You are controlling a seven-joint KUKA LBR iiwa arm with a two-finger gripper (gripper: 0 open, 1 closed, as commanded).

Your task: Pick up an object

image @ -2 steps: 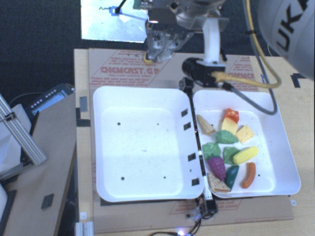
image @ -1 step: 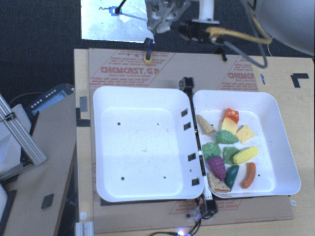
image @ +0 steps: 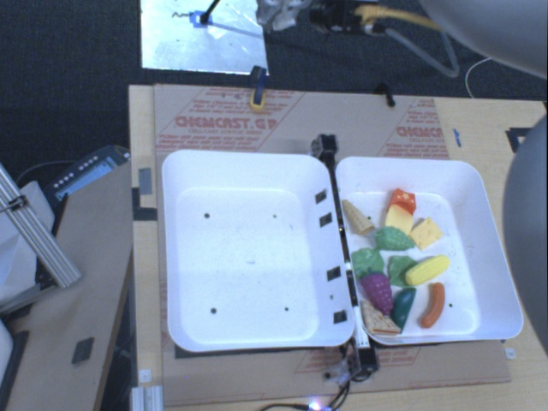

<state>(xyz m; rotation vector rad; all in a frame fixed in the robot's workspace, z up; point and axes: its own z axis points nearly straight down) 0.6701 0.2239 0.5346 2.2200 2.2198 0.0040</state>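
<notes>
Board under 2 bins (image: pixel 257 165) reads "CHEMCAST GP". Gripper (image: pixel 278 11) at top edge, jaw state unclear; toy food (image: pixel 402 268) in right bin, well apart below.

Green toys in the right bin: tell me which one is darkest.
The dark green pepper-like piece at the bin's near end, wedged between the purple grapes and the orange sausage. The three other green pieces are paler, leafy and sit farther up.
</notes>
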